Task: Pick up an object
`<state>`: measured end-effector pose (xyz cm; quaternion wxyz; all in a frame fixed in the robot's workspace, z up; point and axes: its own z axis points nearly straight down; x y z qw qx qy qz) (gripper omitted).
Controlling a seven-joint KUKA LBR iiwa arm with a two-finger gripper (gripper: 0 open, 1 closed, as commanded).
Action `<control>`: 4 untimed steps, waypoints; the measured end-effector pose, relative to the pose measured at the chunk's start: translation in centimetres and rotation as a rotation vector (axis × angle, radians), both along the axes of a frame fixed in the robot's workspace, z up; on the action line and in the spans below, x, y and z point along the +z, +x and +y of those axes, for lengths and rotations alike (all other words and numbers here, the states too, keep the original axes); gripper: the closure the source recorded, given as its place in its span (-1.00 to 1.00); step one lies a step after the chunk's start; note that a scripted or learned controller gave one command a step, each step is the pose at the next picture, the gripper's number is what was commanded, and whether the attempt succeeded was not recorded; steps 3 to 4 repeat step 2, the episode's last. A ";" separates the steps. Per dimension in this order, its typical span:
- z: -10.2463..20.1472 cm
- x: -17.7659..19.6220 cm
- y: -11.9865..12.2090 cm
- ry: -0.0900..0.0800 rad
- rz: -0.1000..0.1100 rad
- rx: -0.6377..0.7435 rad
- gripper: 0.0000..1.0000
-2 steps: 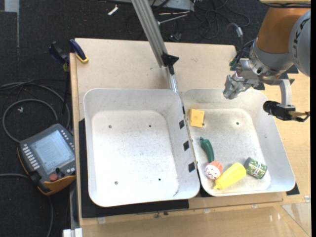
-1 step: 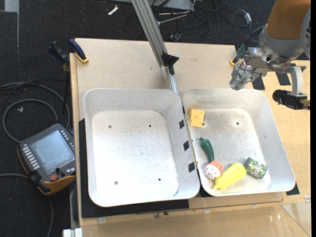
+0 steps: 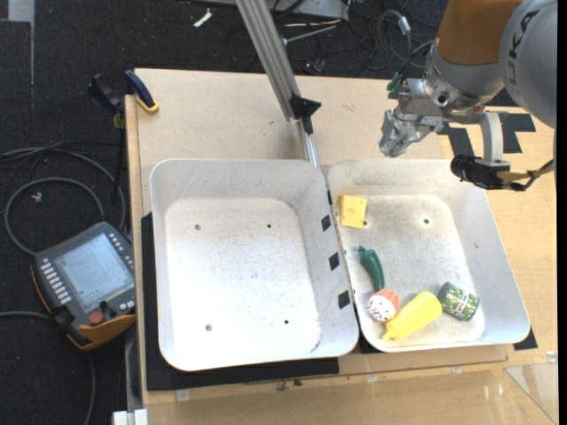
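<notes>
pincer (image 3: pixel 400 140) above right bin's (image 3: pixel 496 264) far rim, grip state unclear, holding nothing; yellow block (image 3: pixel 353 212), green pepper (image 3: pixel 370 265) unpicked.

Pale wooden bench (image 3: pixel 221 118) bearing two white bins (image 3: pixel 168 237), side by side.

**Robotics lab, test bench setup**

Looks like a research lab, not a home or shop. Plain plywood bench (image 3: pixel 221 113) bearing 2 shallow white bins (image 3: pixel 235 264) side by side. Grey KUKA arm (image 3: pixel 496 34) with orange band reaching in from the right. Teach pendant (image 3: pixel 84 277) with screen and orange trim lying on dark carpet (image 3: pixel 53 104) at left, cabled. Loose cables (image 3: pixel 354 16) tangled on the floor at top. Slanted aluminium strut (image 3: pixel 266 42) rising from the bench. Small toy props (image 3: pixel 415 315) in the right bin.
</notes>
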<state>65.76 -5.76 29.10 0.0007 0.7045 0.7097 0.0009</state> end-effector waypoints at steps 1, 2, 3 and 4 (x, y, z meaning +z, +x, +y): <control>4.6 -2.2 -0.3 0.001 0.005 0.000 1.00; 9.7 -4.0 0.9 0.000 0.003 0.000 1.00; 9.7 -4.0 0.9 0.000 0.003 0.000 1.00; 9.7 -4.0 0.9 0.000 0.003 0.000 1.00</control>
